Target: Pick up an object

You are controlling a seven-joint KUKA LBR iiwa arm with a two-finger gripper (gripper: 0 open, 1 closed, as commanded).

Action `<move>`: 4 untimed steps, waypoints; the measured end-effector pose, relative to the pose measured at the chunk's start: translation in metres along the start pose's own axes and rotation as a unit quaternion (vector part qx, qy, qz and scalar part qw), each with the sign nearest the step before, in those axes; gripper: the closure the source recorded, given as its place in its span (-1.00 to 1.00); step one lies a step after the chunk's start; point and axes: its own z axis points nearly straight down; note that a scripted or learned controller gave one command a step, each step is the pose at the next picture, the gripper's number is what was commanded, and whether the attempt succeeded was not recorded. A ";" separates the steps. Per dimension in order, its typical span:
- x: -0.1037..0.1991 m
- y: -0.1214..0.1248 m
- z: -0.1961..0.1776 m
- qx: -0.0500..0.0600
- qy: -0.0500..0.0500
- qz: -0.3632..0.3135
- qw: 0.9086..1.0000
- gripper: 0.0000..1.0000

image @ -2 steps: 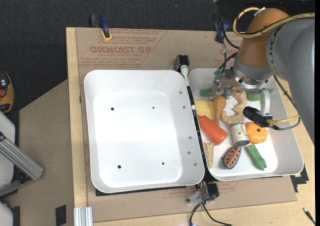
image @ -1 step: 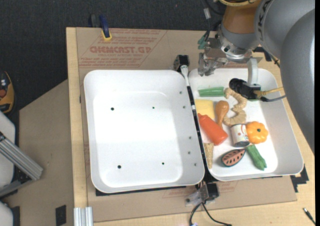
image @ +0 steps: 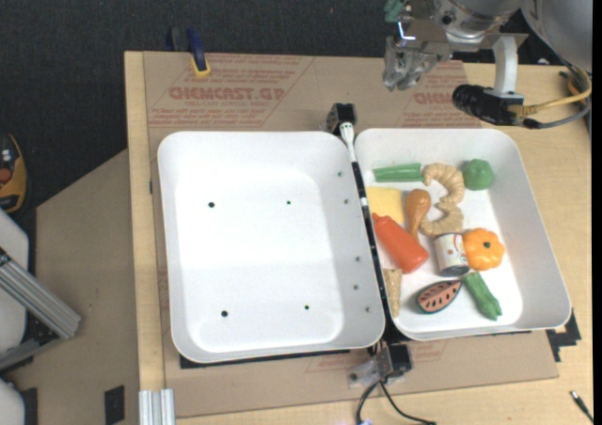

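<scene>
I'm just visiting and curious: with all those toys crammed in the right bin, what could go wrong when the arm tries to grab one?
The toys lie packed together: the orange carrot touches the yellow block, so the gripper might nudge neighbours or close on two at once. The small can rests against the little pumpkin and could roll away. Toys near the right bin wall, like the green ball, leave little room.

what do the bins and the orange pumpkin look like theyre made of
Bins: likely thin moulded plastic, matte white, with rounded corners and a smooth dished floor. Pumpkin: probably toy plastic or rubber, its even orange surface slightly glossy; the exact material is unclear.
</scene>
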 end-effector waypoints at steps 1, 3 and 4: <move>0.047 0.002 -0.173 -0.002 0.001 0.000 1.000 1.00; 0.143 0.001 -0.157 0.007 0.001 -0.002 1.000 -1.00; 0.137 0.002 -0.169 0.004 -0.001 0.001 1.000 1.00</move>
